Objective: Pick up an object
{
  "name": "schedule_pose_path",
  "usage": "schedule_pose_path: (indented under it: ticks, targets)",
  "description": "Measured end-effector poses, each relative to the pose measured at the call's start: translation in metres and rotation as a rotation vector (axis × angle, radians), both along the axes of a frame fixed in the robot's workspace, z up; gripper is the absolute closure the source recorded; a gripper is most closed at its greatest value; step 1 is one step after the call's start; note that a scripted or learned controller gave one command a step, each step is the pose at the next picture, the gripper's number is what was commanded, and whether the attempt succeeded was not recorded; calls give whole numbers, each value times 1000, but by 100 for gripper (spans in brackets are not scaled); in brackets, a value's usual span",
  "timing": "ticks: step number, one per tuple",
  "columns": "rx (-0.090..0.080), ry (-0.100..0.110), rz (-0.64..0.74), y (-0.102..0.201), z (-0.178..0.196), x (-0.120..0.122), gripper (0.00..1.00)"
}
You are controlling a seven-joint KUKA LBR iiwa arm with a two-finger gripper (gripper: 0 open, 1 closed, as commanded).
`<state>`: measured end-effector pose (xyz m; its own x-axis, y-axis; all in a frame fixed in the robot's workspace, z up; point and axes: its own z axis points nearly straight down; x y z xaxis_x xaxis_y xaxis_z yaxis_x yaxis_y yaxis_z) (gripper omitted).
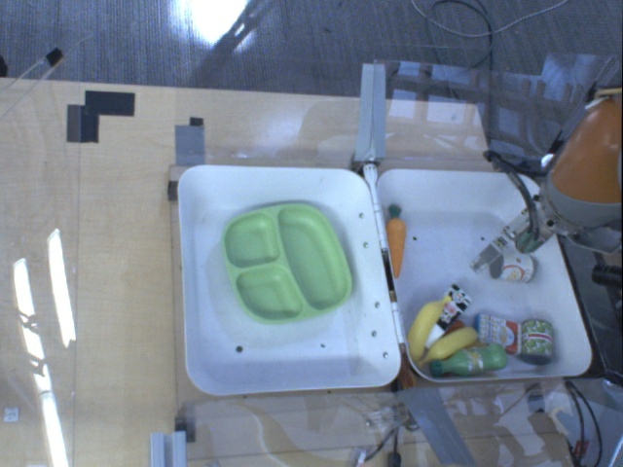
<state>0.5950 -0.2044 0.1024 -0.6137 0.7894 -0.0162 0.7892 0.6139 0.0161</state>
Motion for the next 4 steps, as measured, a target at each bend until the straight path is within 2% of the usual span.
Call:
schedule_pose_path:
  ticks: [1, 2, 3, 4]
  targets:
    - [1, 14, -30, -2, 13, 3, 0]
    - [3, 12, -134, 39, -15, 46, 0]
    - [1, 10, 8, 81, 49, 53, 0]
    - [0, 9, 42, 82, 87, 75, 0]
